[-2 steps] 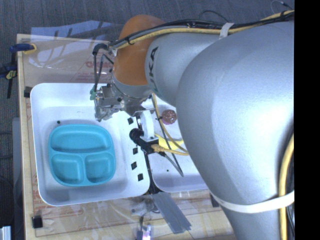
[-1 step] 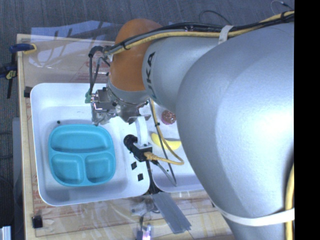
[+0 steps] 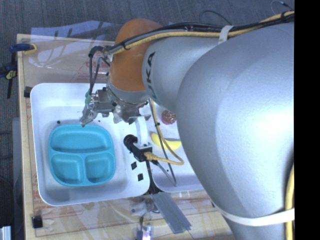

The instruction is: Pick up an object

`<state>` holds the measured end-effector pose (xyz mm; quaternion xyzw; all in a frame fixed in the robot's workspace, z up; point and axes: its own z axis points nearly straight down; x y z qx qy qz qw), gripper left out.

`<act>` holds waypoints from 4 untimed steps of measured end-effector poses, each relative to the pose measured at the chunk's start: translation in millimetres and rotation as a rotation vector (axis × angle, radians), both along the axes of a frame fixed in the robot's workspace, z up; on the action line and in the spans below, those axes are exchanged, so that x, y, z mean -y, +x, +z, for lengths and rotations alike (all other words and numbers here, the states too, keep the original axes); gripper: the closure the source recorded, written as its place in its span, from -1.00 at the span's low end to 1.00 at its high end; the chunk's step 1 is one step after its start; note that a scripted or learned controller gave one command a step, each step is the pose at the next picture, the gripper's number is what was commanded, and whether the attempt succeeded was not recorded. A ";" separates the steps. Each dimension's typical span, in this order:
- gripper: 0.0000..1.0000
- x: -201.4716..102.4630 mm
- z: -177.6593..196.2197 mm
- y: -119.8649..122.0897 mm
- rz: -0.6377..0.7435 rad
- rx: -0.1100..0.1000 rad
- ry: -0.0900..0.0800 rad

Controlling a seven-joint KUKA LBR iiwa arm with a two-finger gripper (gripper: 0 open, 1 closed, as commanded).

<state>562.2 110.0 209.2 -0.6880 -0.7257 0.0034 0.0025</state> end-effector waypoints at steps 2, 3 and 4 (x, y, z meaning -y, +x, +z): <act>-1.00 -0.8 7.9 0.0 0.007 -0.006 -0.001; -1.00 -74.0 -102.5 -63.5 0.155 0.023 0.004; -1.00 29.3 -18.6 -4.9 0.049 0.004 0.001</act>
